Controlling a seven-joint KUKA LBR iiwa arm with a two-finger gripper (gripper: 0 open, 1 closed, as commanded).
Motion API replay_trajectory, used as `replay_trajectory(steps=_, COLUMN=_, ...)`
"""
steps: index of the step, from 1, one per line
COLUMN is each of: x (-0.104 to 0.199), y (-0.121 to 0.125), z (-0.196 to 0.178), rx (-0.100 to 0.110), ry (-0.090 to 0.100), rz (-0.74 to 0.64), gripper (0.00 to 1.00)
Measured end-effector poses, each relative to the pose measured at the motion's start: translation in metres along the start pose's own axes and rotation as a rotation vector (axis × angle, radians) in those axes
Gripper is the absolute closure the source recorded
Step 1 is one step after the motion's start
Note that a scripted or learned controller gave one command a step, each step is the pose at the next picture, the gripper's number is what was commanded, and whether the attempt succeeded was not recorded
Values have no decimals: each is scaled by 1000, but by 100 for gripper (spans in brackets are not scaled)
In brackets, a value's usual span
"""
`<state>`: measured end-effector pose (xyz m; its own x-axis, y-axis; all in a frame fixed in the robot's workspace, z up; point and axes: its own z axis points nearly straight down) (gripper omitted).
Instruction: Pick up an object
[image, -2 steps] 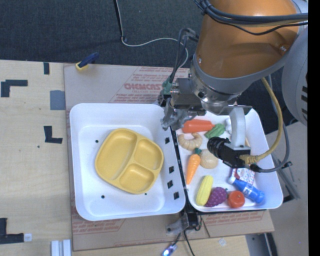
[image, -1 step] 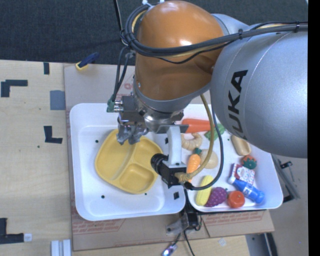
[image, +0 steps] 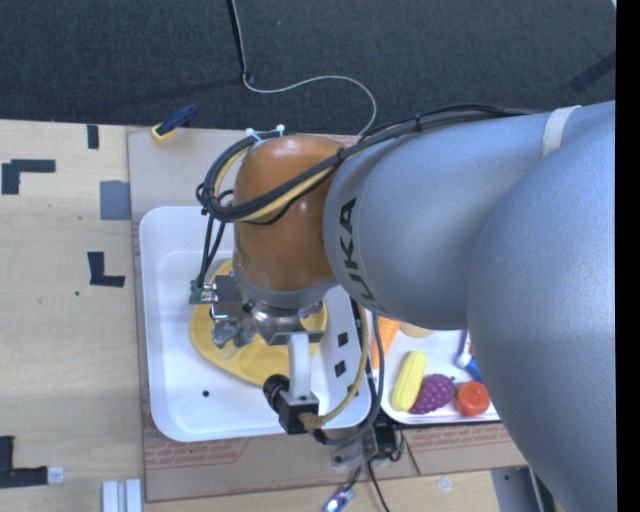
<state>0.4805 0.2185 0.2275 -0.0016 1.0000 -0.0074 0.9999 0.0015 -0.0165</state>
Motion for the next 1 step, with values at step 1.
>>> replay_trajectory(steps=1, x=13, y=38, z=-306, rx=-34, ry=15, rz=-2, gripper=100)
